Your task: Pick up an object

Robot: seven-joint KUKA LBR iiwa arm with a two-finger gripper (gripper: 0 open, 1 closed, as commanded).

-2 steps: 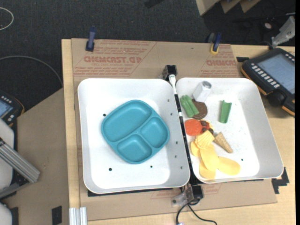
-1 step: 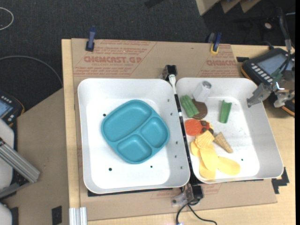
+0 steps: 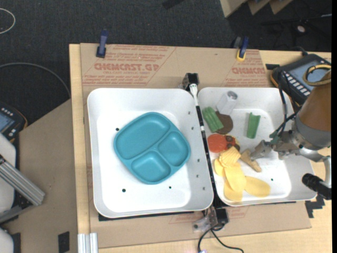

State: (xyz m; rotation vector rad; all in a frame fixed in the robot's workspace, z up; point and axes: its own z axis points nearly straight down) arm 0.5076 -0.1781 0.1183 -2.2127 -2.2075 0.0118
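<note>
**Camera view: fingers low in the right bin, next to the food pile**

Camera view shows two white bins side by side on the counter (image 3: 158, 62). The left bin (image 3: 105, 194) holds a blue divided plate (image 3: 151, 147). The right bin (image 3: 279, 188) holds the loose toy food: a green piece (image 3: 213, 119) lying on a brown disc (image 3: 226, 123), a second green stick (image 3: 253, 125) standing apart toward the middle, a red-orange piece (image 3: 217, 142), and a heap of yellow slices (image 3: 234, 175) at the near left of the bin.

The arm (image 3: 316, 123) reaches in from the right, and the gripper (image 3: 261, 152) is down inside the right bin. Its fingers (image 3: 253, 164) point left toward the pile. How far apart they are cannot be told from this angle, and nothing is clearly seen between them.

The relation that matters: the closest candidates lie just to the left of the fingers, with the topmost yellow slices and the red-orange piece nearest, almost touching the tips. The yellow slices run with their long axis from far to near, across the direction of reach. The green stick lies just beyond the gripper, its long axis also far to near. A short move leftward and down looks like what a grasp would need.
</note>
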